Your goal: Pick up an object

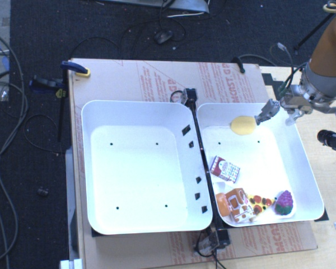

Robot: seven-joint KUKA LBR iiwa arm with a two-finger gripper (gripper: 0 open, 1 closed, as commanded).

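Fingers of the gripper look spread apart, with nothing between them; the darker one on the left points down and to the left, and its tip sits just beside the right edge of a yellow rounded object, though whether it touches cannot be told. That yellow object lies on the floor of the right bin, near its far wall. The grey arm with its orange band reaches in over the bin's far right corner.

Other things lie in the same bin, well apart from the gripper. A small red and white carton rests tilted near the bin's left wall, about midway down. At the near edge an orange and white carton lies by the near left corner, a cluster of small red, yellow and dark pieces is just to its right, and a purple bunch with a green base sits further right, near the corner.

The left bin stands alongside, its right rim meeting the right bin's left rim, where several black clips show. Both bins rest on a cardboard sheet printed with red lettering. A blue clamp grips the sheet's far left corner, and cables trail over the dark floor around the bench
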